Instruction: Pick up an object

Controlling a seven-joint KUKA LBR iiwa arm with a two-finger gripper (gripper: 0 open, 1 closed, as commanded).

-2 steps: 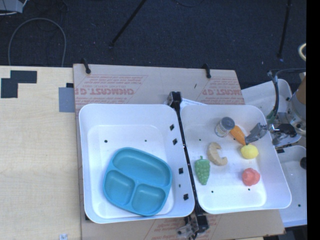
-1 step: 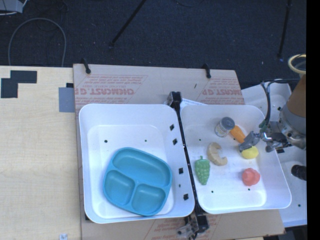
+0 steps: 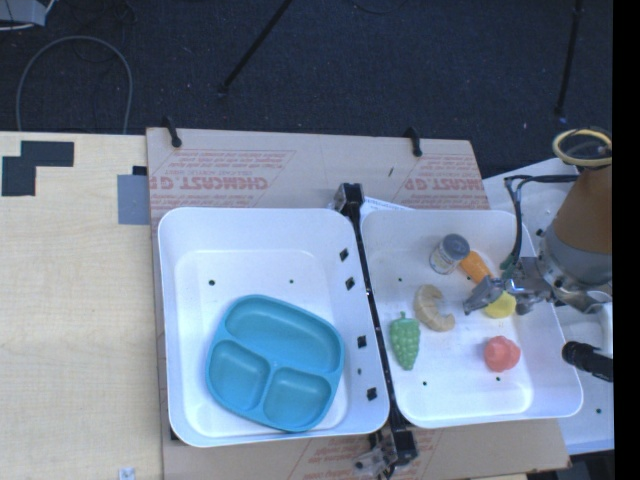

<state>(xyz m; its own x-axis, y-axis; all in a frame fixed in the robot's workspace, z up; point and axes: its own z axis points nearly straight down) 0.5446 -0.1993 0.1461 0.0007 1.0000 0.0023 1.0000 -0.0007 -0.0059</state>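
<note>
The right bin [image 3: 545, 393] holds several small items. These are a small tin can [image 3: 449, 253], an orange piece [image 3: 476, 266], a beige curved piece [image 3: 433, 308], a green bunch of grapes [image 3: 404, 342], a red lump [image 3: 502, 353] and a yellow object [image 3: 501, 307]. My gripper [image 3: 487, 295] is low over the bin's right side, right at the yellow object and partly covering it. I cannot make out whether it grips the object. The grey and orange arm [image 3: 583, 226] comes in from the right.
The left bin [image 3: 190, 268] holds a blue divided plate [image 3: 275, 361]. A black divider [image 3: 362, 298] with clips runs between the bins. Cardboard [image 3: 300, 173] lies under the bins, and a wooden bench top [image 3: 70, 308] is at the left. Cables hang by the arm.
</note>
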